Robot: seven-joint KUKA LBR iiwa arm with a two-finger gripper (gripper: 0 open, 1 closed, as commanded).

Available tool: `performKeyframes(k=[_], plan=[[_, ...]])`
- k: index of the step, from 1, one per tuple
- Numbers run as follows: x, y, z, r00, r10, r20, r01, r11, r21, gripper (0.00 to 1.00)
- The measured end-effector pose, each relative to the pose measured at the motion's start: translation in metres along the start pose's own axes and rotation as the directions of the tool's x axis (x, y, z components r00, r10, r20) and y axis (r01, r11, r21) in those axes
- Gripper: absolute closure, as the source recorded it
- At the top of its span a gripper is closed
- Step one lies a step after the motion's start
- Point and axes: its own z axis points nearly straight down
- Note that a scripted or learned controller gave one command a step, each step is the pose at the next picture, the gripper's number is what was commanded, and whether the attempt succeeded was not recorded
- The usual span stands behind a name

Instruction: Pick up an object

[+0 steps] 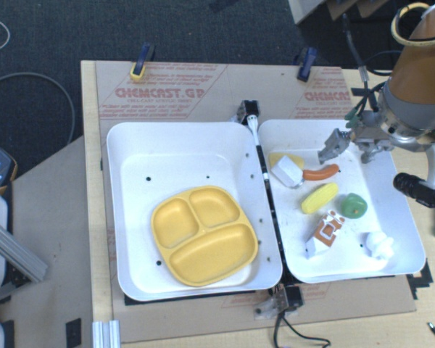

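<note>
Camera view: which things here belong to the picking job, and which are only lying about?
Belong to the job:
- end effector, over the right bin
- orange sausage
- yellow corn
- green ball
- small carton
- white toy
- white and yellow wedge

Lying about:
- yellow divided plate in the left bin
- blue clamps

Dark carpeted floor (72, 20) with looping cable (36, 85), brown paper-covered bench (167, 89).

The arm (417, 56) shows a broad orange band above a grey wrist. Its pincer (336, 146) is grey metal. Dark cables run beside it.
</note>
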Motion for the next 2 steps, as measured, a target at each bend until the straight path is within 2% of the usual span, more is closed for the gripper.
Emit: performKeyframes(k=[1, 2], plan=[[-0.002, -0.049, 0.148, 1.000, 0.003, -0.003, -0.003, 1.000, 0.017, 0.00], [-0.002, -0.043, 0.129, 1.000, 0.002, 0.002, -0.002, 1.000, -0.005, 1.00]])
